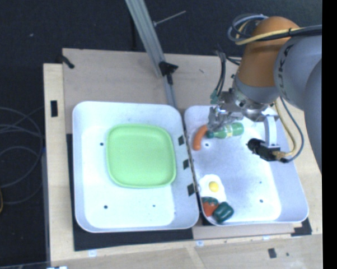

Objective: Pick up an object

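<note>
Claw (218, 122) is hanging low at the far left corner of the right bin (269, 206), right over a green bottle (227, 130) lying on its side, long axis running left-right. An orange carrot (197, 137) is sitting just left of it. Cannot tell the claw's grip state; bottle is looking like the nearest target.

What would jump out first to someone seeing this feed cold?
Probably the light green plate, lying flat in the middle of the left bin. Next, the grey and orange arm coming in from the right, its gripper low over the back of the right bin, right at a green bottle-like object and an orange piece. A small cluster, white with a yellow spot, red and dark green, sits at that bin's front left corner.
</note>
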Robot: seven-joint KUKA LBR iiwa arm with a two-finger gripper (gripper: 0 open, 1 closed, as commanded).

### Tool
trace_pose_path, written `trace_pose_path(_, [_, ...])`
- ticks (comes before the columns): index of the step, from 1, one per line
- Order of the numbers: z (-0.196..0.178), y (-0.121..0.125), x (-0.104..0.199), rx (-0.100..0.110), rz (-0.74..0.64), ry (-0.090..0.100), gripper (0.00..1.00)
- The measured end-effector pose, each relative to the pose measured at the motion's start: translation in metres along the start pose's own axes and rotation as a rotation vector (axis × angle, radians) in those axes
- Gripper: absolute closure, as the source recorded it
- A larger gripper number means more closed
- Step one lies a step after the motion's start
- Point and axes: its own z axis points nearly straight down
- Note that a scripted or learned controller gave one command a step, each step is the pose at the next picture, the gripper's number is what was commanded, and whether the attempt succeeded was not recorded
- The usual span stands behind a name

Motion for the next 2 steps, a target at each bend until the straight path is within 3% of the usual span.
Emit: trace_pose_path(2, [0.001,-0.039,0.097,0.001,-0.001,0.0,1.0])
